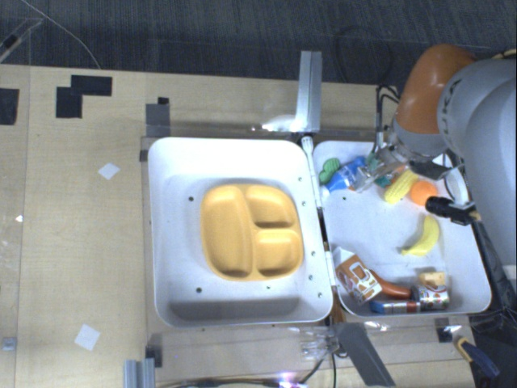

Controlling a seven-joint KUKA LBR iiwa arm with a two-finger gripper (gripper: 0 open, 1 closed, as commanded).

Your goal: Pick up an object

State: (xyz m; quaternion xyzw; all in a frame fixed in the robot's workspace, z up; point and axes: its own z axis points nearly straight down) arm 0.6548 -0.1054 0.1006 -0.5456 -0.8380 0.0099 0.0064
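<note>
Nearest the camera, along the near edge of the right bin [477, 293], lie a small brown and white carton [358, 278], an orange-red marker-like stick [393, 289], a small can [432, 299] and a tan block [432, 279], all close together. Farther back in the same bin a yellow banana [423, 237] lies by itself, curved, towards the right wall. Beyond it, at the far end, sits a tight cluster: a green piece [329, 170] by the left wall, a blue packet [347, 175] just beside it, a yellow corn-like toy [397, 187] and an orange ball [421, 191] touching or nearly touching one another. The grey arm [485, 120] with its orange band [428, 87] reaches in from the right, and the claw [380, 166] hangs low over that far cluster, between the blue packet and the yellow toy; whether it grips anything, or how it is set, I cannot tell, as the parts blur together there. The left bin [174, 217] holds a yellow divided tray [250, 231], lying flat in the middle. Both bins rest on the pale wooden tabletop [73, 241].
</note>
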